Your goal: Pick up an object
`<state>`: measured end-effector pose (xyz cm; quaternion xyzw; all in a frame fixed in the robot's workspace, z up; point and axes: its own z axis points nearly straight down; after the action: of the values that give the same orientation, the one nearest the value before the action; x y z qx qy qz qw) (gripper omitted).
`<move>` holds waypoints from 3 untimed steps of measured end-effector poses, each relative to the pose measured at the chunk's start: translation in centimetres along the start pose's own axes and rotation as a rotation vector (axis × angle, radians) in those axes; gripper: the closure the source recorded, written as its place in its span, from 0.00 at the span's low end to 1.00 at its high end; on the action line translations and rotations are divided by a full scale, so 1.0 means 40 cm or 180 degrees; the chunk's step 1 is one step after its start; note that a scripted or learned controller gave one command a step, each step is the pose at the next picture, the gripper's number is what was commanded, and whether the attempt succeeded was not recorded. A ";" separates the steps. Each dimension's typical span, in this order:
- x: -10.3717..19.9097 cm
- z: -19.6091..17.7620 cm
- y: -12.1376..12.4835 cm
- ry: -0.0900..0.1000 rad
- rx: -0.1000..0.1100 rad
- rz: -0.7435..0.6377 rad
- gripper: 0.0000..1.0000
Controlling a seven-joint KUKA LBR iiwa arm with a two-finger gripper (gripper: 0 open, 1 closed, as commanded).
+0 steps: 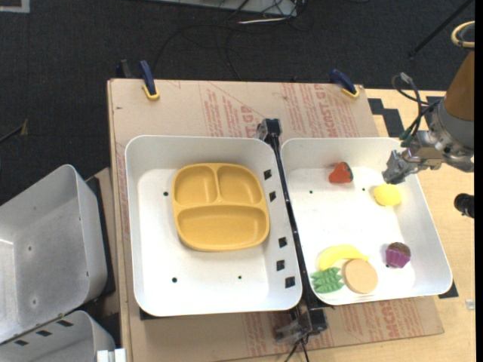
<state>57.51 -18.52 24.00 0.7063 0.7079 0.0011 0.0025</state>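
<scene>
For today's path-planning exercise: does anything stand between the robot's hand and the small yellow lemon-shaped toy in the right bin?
Nothing visible does. The hand sits just above and beside the small yellow lemon-shaped toy; the red strawberry-like toy lies off to the side.

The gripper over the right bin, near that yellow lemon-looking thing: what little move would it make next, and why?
Probably a short drop down and slightly left onto the yellow toy lemon. The gripper hangs just above and to the right of it in the right bin, with nothing between its fingers, and the lemon lies apart from the red strawberry, the nearest other piece.
</scene>
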 end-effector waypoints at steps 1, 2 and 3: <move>0.119 0.024 0.003 0.0012 0.0019 -0.0014 1.00; 0.272 0.003 0.015 0.0012 0.0013 -0.0022 1.00; 0.408 -0.018 0.032 0.0011 0.0011 -0.0021 1.00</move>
<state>58.74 -2.18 24.68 0.7039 0.7103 0.0010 0.0000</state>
